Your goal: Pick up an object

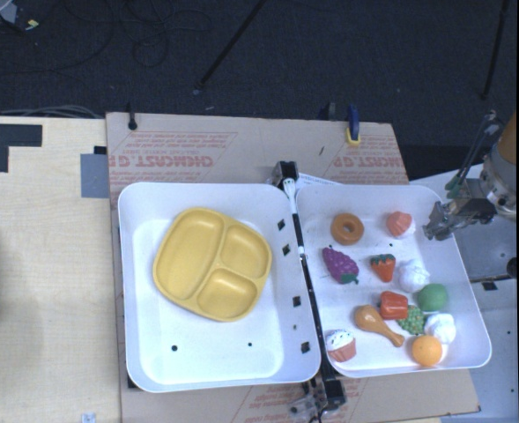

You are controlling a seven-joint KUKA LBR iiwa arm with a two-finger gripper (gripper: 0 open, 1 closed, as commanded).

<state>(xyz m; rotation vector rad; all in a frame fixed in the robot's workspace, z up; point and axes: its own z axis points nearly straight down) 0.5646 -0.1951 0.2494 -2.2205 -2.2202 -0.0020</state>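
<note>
- Bins are sitting side by side on a cardboard sheet (197,152) on the bench: the left bin (144,342) is holding a yellow divided plate (212,263), and the right bin (466,311) is holding a scatter of toy foods.
- Gripper (437,227) is hanging over the right bin's far right rim, at its upper right corner, coming in from the right edge of the view; it is looking dark and small against the rim, and I cannot tell how its tips are standing or whether anything is in them.
- Nearest to it, a pink-red piece (399,224) is lying just to its left, apart from it, with a brown doughnut (347,229) further left.
- Below those, a purple grape bunch (339,264), a strawberry (382,266) and a white lump (413,276) are lying across the bin's middle.
- Lower right, a green ball (433,297), a red pepper (394,304), a green broccoli piece (411,322), a second white piece (441,327) and an orange (427,351) are crowding close together.
- A drumstick (378,322) is lying at a slant beside them, and a cupcake (340,345) is sitting near the bin's lower left corner.
</note>
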